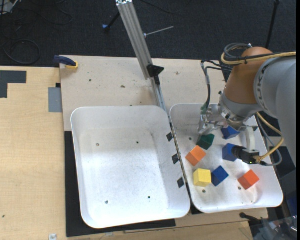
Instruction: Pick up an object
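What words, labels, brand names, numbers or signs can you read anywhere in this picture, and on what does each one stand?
No readable text, number or brand anywhere.
Checkerboard marker, black and white squares, atop the slanted metal rail: a pattern, not writing.
The blocks, such as the yellow block, have plain faces.

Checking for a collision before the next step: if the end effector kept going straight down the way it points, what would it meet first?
Most likely the dark green block, which lies just below the end effector in the right bin. The height between them is hard to judge from this slanted view.
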Action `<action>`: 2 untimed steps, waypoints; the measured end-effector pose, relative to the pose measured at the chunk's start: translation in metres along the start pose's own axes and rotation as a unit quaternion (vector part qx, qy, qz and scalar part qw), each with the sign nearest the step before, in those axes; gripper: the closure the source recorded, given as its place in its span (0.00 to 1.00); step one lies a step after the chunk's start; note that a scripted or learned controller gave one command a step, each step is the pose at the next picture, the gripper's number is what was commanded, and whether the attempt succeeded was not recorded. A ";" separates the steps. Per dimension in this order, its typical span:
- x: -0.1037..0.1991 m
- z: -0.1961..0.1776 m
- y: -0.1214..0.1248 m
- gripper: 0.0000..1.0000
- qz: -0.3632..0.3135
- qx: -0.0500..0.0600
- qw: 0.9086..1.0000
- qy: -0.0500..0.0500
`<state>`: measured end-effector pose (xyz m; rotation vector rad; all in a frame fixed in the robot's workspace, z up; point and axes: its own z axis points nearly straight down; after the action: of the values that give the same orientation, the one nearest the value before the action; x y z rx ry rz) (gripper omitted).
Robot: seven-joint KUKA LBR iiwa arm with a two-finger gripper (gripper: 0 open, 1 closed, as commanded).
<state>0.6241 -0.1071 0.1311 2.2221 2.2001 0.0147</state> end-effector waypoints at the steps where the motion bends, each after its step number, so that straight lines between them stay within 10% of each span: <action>1: 0.004 -0.044 0.004 1.00 -0.005 0.008 1.000 0.002; 2: 0.008 -0.102 0.013 1.00 -0.005 0.006 1.000 0.002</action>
<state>0.6352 -0.0985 0.2332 2.2183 2.2194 0.0046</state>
